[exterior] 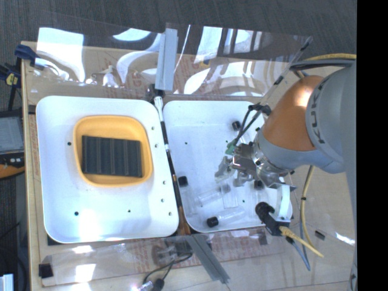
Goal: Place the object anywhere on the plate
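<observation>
Camera view: we see arm (315, 126) low over right bin (200, 117), gripper (239, 162) near bin centre-right. Jaw state: we cannot tell, wrist hides it. Likely object: clear plastic item (221, 202) at bin's 6 o'clock, faint. We judge it light, slippery, thin-walled; grasp across narrow width. Plate (112, 150), yellow, sits in left bin (54, 162).

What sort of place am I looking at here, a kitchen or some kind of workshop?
Most likely a robotics lab or test bench, not a kitchen. A grey and orange robot arm reaches over two white bins set side by side, clear panels fence the bench, and loose cables trail beside it. The yellow plate looks like a test prop.
</observation>
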Available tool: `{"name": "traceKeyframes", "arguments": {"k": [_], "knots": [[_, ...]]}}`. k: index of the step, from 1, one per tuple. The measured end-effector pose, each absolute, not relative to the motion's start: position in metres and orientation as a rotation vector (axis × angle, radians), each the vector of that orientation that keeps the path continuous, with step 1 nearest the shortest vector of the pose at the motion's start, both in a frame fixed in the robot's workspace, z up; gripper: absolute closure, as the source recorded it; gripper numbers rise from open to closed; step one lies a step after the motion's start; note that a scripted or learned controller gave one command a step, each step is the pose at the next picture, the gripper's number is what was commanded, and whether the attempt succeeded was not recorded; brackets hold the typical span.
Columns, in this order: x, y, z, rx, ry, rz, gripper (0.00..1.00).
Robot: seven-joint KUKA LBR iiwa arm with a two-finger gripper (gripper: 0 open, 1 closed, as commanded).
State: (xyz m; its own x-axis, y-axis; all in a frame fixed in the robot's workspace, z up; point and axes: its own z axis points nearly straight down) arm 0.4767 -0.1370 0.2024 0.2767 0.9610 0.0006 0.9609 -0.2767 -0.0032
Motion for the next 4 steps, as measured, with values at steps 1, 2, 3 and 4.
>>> {"name": "traceKeyframes", "arguments": {"k": [1, 2, 3, 4], "knots": [[0.476, -0.069, 0.191, -2.417, -2.0, 0.004, 1.0], [0.537, -0.037, 0.208, -2.178, -2.26, 0.002, 1.0], [0.58, -0.01, 0.191, -2.007, -2.414, 0.003, 1.0], [0.607, 0.023, 0.192, -1.691, -2.648, -0.001, 1.0]]}}
